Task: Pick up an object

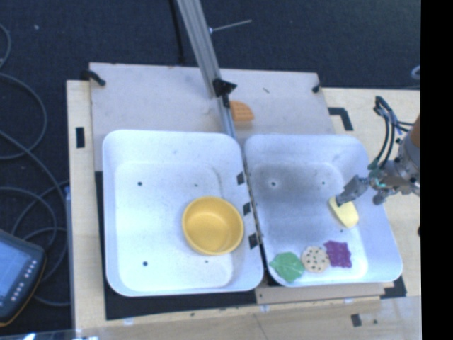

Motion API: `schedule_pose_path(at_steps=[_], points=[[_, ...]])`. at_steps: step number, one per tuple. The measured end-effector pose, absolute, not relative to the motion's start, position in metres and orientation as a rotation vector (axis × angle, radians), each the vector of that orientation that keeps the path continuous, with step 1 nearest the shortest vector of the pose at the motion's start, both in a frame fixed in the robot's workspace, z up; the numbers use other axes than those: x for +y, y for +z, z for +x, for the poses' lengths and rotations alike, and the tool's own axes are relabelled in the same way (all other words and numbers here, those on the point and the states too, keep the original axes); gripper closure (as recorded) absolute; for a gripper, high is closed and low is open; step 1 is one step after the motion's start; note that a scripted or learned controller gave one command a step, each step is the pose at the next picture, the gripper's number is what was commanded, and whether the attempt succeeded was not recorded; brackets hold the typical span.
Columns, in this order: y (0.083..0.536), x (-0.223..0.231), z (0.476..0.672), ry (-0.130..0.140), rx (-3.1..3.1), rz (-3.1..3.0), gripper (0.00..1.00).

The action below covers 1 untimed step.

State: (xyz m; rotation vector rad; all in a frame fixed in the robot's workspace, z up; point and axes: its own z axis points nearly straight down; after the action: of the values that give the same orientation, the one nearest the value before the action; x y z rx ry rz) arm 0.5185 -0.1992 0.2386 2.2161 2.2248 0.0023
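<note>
A pale yellow block (345, 213) lies in the right bin (297, 190), near its right wall. My gripper (362, 196) hangs just above and to the right of it, open. One grey finger (351, 190) points down at the block's upper edge, while the other finger (379, 195) stands beyond the block to the right. Nothing sits between the fingers. Along the right bin's front edge lie a green leaf-shaped piece (287, 266), a round speckled cookie (314, 259) and a purple piece (338, 254). A yellow bowl (212, 225) stands in the left bin (141, 190).
A slanted metal pole (202, 44) rises from behind the seam between the bins. An orange object (242, 112) lies on the board behind the bins. Cables (386, 129) hang by the arm at the right. A tablet (15, 271) lies at the far left.
</note>
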Motion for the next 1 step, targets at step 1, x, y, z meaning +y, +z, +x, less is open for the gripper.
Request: schedule_pose_path(at_steps=[1], points=[[0.2386, -0.1992, 0.5186, 0.003, 2.224, 2.217, 0.0]])
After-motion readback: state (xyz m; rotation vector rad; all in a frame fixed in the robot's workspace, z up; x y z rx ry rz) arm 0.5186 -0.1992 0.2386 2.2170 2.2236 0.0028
